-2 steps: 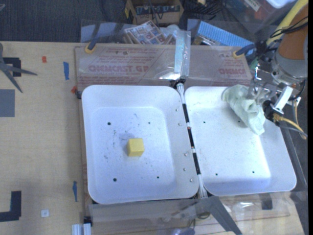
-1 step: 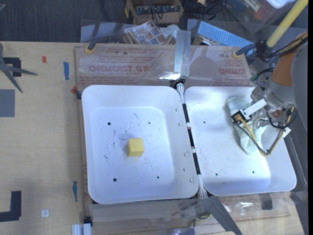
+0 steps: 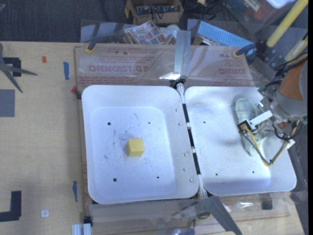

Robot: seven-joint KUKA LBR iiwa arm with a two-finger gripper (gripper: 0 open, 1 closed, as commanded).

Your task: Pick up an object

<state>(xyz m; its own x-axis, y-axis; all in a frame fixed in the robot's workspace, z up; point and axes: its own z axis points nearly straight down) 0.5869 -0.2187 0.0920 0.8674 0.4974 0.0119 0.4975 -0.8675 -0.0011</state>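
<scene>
Resting on wood counter (image 3: 39, 146): two white bins; yellow cube (image 3: 135, 147) in left bin (image 3: 98, 102); pincer (image 3: 254, 131) over right bin (image 3: 215, 180), state unclear.

The arm (image 3: 293, 89) is cut off at the right edge, and it hides part of the right bin (image 3: 220, 180)

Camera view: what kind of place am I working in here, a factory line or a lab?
Most likely a robotics lab bench, not a production line. Two shallow white bins sit side by side on a wooden bench, a lone yellow block lies in the left one, and cardboard boxes and cables clutter the floor behind.
</scene>
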